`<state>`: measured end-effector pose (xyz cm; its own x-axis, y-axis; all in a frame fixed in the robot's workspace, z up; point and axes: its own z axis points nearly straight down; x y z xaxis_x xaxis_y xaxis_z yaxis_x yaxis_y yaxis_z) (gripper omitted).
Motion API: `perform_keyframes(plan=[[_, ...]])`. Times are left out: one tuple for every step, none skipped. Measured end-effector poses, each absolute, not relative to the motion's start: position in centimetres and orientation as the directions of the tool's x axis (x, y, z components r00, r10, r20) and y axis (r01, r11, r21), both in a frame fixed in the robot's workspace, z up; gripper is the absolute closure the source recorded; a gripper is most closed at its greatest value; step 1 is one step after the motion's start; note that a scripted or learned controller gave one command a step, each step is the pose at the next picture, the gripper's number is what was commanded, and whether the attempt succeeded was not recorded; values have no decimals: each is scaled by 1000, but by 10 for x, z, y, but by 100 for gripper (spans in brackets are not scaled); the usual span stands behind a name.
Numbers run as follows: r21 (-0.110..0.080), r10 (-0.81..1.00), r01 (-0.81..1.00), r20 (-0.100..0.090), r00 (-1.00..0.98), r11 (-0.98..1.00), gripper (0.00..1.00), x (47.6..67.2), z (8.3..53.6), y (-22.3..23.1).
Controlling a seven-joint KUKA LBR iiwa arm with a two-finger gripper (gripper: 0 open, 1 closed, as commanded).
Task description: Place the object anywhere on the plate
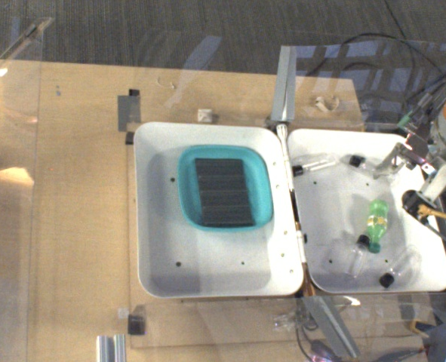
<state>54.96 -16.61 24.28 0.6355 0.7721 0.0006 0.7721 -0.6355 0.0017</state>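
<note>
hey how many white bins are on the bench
2: the left bin holds the teal plate; the right bin holds a green bottle and other small clear items.

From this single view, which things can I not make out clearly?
- Gripper: at the right edge, part cut off; open or shut cannot be told.
- Clear bottles in the right bin: see-through against white, outlines blurred; count uncertain.
- Green bottle: small; label unreadable.
- Dark insert on the teal plate: too dark to identify.
</note>
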Motion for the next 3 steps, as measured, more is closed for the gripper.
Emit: perform_keyframes(plan=[[4, 778, 778, 1, 629, -629, 100, 551, 253, -164], [1, 878, 878, 1, 479, -479, 100, 504, 164, -105], [4, 912, 912, 2, 410, -410, 100, 496, 208, -59]])
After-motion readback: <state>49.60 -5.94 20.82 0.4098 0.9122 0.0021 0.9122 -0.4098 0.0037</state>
